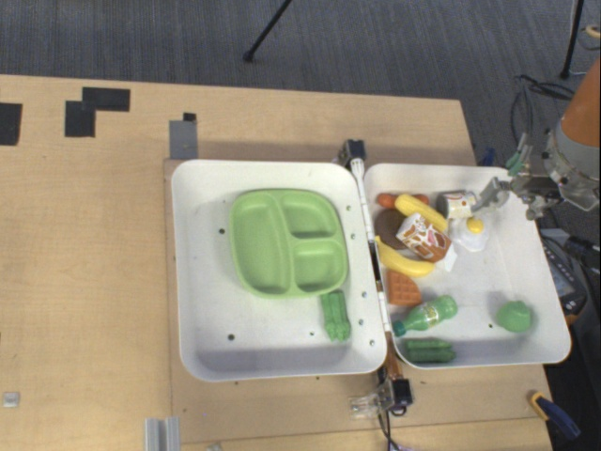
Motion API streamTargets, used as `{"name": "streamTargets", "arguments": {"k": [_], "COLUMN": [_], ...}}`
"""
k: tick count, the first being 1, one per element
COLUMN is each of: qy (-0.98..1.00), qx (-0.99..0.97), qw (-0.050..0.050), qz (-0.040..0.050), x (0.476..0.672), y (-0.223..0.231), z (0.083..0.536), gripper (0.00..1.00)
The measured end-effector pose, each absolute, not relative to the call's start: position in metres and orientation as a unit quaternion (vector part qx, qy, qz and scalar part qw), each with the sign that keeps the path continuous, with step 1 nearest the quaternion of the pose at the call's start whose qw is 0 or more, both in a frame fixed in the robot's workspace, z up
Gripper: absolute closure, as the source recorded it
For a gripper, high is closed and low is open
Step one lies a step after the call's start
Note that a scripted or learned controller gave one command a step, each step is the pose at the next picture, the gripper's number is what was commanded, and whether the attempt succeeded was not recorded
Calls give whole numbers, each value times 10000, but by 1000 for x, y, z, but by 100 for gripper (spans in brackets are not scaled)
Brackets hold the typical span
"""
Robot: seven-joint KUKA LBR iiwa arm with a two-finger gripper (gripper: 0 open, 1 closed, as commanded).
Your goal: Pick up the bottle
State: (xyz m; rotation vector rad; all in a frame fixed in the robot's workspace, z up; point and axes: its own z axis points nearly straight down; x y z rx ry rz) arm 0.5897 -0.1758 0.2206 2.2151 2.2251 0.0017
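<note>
The arm (580,130) enters from the three o'clock edge, its orange band uppermost and grey wrist below. The gripper (496,194) juts toward nine o'clock, slightly downward. Whether its tips are parted is unclear.

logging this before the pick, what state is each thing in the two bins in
bottle: lying on its side, right bin, free
gripper: over right bin's far edge, holding nothing
green tray: flat in left bin, compartments bare
bananas: in the pile, right bin
green ball: resting alone, right bin

Bright, even light; soft shadows, slightly grainy, mild blur.
</note>
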Motion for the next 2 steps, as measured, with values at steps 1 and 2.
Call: {"name": "streamTargets", "arguments": {"k": [1, 2], "qy": [7370, 7772], "qx": [6759, 6292], "qw": [10, 14], "qz": [2, 8], "x": [531, 492], "y": [-203, -206], "z": [179, 94], "gripper": [0, 0]}}
